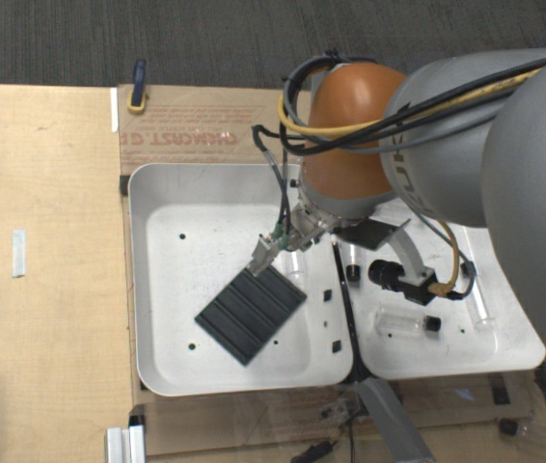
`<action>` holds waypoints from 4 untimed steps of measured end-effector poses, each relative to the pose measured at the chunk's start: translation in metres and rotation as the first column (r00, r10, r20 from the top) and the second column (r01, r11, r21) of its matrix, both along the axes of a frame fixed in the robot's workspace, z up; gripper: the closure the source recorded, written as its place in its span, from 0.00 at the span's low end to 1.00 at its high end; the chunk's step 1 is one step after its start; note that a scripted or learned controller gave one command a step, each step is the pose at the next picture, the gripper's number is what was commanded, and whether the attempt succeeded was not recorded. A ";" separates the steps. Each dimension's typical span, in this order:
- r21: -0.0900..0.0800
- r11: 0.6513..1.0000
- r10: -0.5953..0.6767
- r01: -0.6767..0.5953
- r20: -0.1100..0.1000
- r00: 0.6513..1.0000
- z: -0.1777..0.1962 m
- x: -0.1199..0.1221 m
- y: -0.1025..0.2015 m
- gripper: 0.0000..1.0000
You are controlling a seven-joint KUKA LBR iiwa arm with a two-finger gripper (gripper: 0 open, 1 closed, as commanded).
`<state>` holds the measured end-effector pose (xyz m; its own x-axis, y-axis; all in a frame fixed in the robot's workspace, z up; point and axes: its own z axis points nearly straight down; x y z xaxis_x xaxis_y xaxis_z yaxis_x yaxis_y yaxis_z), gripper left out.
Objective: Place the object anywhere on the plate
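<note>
My gripper (276,246) hovers at the upper corner of the black ribbed plate (251,313), mid-frame in the left bin (157,287). Nothing rests on the plate yet. I cannot tell whether the jaws are apart or clamped.

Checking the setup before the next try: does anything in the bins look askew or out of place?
The black ribbed slab in the left bin lies diagonal to its walls, its upper corner by the gripper. A clear vial lies on its side in the right bin. Nothing looks spilled or broken.
</note>
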<state>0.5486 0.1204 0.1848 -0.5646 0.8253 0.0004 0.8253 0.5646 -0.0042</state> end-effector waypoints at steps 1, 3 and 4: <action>-0.002 0.906 -0.424 0.424 0.004 0.906 0.105 0.054 0.031 0.00; 0.000 0.991 -0.133 0.133 0.005 0.991 0.149 0.111 0.059 1.00; 0.000 0.965 0.262 -0.262 0.006 0.965 0.157 0.111 0.095 1.00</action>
